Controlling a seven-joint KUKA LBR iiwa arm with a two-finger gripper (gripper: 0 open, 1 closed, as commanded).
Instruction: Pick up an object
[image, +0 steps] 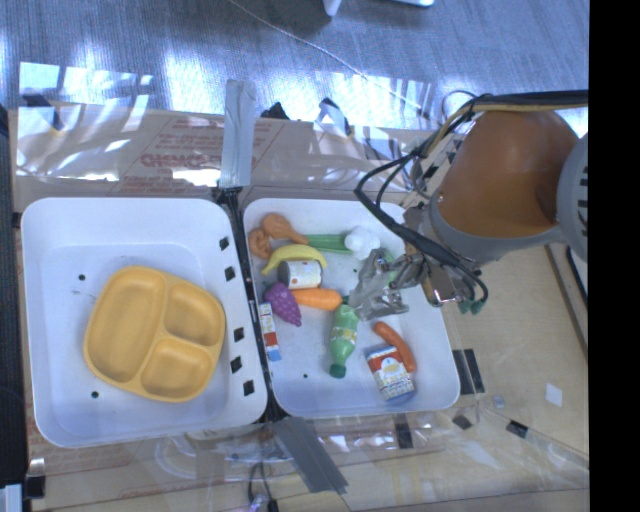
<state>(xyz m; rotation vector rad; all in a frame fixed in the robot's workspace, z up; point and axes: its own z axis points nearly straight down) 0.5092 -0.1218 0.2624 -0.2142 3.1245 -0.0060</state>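
My gripper (368, 290) hangs low over the middle of the right bin (430, 395), its tip just above and to the right of the green bottle (343, 340) and beside the orange carrot (318, 298). Nothing shows held in it. Around it lie a banana (288, 257), a small can (303, 274), purple grapes (283, 303), a drumstick (277, 229), a green stalk with a white end (330, 242), a red sausage (395, 344) and a labelled tin (391, 376).
The left bin (50, 240) holds a yellow divided plate (152, 332). A small striped packet (268, 332) lies on the ridge between the bins. The arm's orange band (500, 165) and its black cables (400, 175) overhang the right bin's far right corner.
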